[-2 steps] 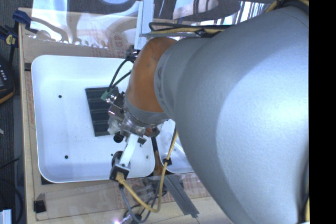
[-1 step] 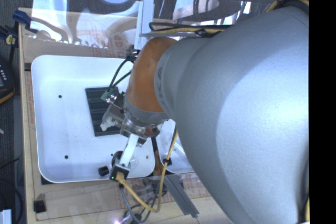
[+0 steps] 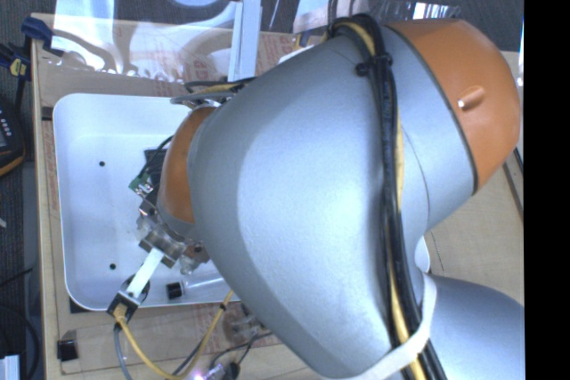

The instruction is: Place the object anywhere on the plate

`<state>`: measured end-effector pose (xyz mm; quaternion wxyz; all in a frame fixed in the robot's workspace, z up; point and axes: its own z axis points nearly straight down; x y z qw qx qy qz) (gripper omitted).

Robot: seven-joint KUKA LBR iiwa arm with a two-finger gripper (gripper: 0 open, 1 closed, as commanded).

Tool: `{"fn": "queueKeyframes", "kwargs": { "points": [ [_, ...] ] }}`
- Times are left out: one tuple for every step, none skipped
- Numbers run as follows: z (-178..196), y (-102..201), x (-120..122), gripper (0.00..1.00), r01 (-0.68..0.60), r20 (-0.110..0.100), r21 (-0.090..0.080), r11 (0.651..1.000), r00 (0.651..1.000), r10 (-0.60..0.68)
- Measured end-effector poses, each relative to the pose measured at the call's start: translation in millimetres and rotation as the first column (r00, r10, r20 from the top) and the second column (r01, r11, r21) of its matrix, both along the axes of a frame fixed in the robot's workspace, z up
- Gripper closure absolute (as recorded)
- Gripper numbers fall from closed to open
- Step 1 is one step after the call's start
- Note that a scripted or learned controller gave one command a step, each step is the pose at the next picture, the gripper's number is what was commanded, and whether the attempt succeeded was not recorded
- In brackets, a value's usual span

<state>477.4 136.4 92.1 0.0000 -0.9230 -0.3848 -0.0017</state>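
My grey arm (image 3: 338, 191) reaches in from the right and covers the right bin and much of the left one. Its wrist, with the orange band (image 3: 178, 178), points down over the near middle of the left white bin (image 3: 85, 191). The gripper (image 3: 158, 238) sits low over the bin floor, seen from behind, with its fingers hidden by the gripper body. A small black piece (image 3: 174, 289) lies by the bin's front wall, just below the gripper; I cannot tell what it is.
A white connector with a yellow cable (image 3: 134, 287) trails from the gripper over the bin's front edge. Clear plastic panels (image 3: 240, 31) stand behind the bins. The left part of the left bin shows bare white floor with two small dark dots.
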Motion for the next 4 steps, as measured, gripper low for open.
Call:
{"fn": "queueKeyframes", "kwargs": {
  "points": [
    [249.9,-50.7,-0.8,0.00,0.100,-0.004,0.001,0.995,0.995,-0.100],
    [155.0,63.6,-1.5,0.00,0.371,-0.006,-0.005,0.928,0.928,-0.371],
    [36.3,2.7,-3.3,0.00,0.401,-0.013,-0.005,0.916,0.916,-0.401],
    [-2.2,-5.7,0.0,0.00,0.327,-0.013,-0.003,0.945,0.945,-0.327]
  ]
}}
